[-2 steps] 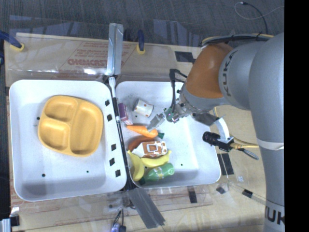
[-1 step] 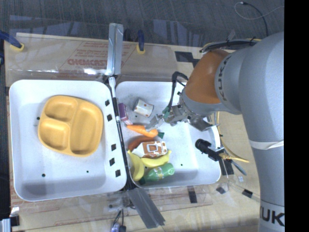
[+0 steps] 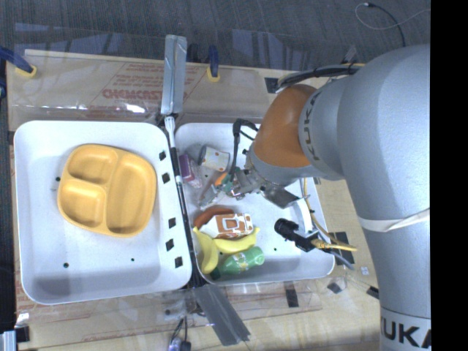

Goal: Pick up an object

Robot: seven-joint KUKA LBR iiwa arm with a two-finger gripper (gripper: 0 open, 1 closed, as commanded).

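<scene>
Over the surface's right bin (image 3: 314, 269), the hand (image 3: 235, 183) dips low at its centre, grip state I cannot tell, and the nearest pick, the sausage (image 3: 212, 216), lies close at seven o'clock, long axis running roughly eight-to-two, banana (image 3: 219, 246) beyond.

Bins (image 3: 44, 269): smooth white plastic, slight sheen. Tray (image 3: 106, 189): yellow plastic, matt, smooth. Arm (image 3: 387, 145): grey, satin finish, with glossy orange band (image 3: 281, 134). Banana (image 3: 219, 246): yellow, looks like smooth plastic. Bottle (image 3: 241, 262): green, glossy. Bench (image 3: 131, 86): tan, under clear, shiny film.
</scene>
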